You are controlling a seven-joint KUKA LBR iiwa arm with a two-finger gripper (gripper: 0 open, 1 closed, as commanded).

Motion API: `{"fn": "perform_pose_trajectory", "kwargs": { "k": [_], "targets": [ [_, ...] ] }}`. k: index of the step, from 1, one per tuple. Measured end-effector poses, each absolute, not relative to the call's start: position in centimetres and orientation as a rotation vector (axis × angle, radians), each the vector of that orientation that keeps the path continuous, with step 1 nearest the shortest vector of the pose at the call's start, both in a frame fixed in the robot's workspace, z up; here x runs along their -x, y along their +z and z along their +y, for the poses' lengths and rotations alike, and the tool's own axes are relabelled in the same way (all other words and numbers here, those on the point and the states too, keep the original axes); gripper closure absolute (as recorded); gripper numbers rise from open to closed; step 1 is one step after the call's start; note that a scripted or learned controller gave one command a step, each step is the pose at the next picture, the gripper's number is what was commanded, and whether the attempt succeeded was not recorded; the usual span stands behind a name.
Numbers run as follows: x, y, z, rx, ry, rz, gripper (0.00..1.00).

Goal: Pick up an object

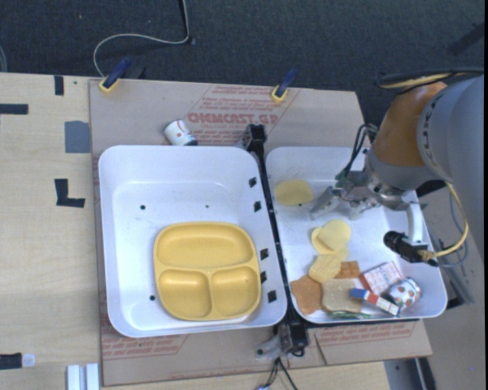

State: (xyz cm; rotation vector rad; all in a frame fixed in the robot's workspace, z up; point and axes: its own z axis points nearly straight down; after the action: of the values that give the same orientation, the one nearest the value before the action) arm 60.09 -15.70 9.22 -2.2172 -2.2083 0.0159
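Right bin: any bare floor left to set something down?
Yes: the right bin's far strip, beyond the yellow disc and left of the claw. Its near end is crowded with a pile. The left bin is bare beyond the tray.

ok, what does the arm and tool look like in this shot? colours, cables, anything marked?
The arm is a bulky grey body with a rounded orange band above the wrist. Below that sits a grey metallic tool with slim fingers. Thin dark cables loop beside the wrist, and a black fitting with a yellowish cable hangs off its side. No legible markings are visible.
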Motion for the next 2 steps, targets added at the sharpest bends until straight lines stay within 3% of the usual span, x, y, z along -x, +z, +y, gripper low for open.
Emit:
{"fn": "perform_pose_trajectory", "kwargs": {
  "k": [1,2],
  "targets": [
    [-53.9,8.7,-14.9,2.226,-0.005,-2.226,0.00],
    [-48.5,8.7,-13.8,2.228,-0.006,-2.228,0.00]
  ]
}}
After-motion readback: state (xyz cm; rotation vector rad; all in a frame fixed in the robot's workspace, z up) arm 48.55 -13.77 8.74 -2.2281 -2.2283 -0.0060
